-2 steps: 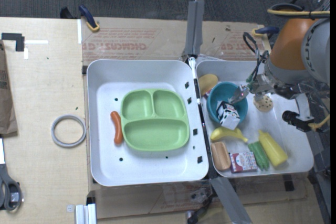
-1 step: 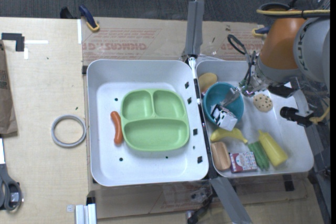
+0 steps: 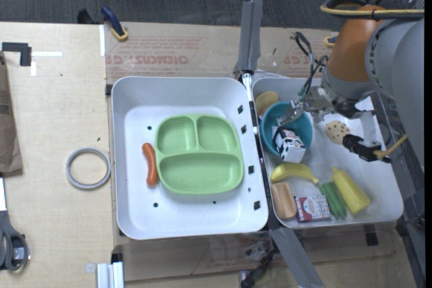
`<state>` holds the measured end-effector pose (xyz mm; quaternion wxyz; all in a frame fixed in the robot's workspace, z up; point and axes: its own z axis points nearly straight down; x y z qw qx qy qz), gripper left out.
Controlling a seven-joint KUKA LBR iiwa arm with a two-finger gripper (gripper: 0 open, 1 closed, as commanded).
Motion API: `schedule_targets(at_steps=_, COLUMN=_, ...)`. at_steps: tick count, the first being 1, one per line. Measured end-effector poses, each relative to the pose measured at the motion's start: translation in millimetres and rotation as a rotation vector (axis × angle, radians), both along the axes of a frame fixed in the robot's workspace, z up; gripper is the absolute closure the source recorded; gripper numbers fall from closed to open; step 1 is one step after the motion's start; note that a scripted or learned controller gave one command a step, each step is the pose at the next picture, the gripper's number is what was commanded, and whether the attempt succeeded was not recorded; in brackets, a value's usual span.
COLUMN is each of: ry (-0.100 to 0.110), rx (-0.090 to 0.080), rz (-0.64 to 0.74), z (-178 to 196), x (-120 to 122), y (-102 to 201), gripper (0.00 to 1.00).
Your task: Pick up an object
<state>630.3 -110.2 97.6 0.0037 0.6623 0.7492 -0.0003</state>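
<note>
My gripper hangs over the blue bowl at the left side of the right bin. A small white carton with black patches leans inside the bowl, just below the gripper. Nothing can be seen held in the gripper. In front of the bowl lie a banana, a tan bread-like piece, a red and white box, a green item and a yellow item. A beige dotted cookie lies to the right of the bowl.
The left bin holds a green divided plate and an orange sausage beside it. A pale yellow item sits behind the bowl. On the bench to the left lie a tape ring and scissors.
</note>
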Motion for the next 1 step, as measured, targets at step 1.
schedule_targets(at_steps=1, ry=-0.003, rx=-0.004, rz=-0.001, z=11.3, x=0.7, y=-3.4, gripper=1.0)
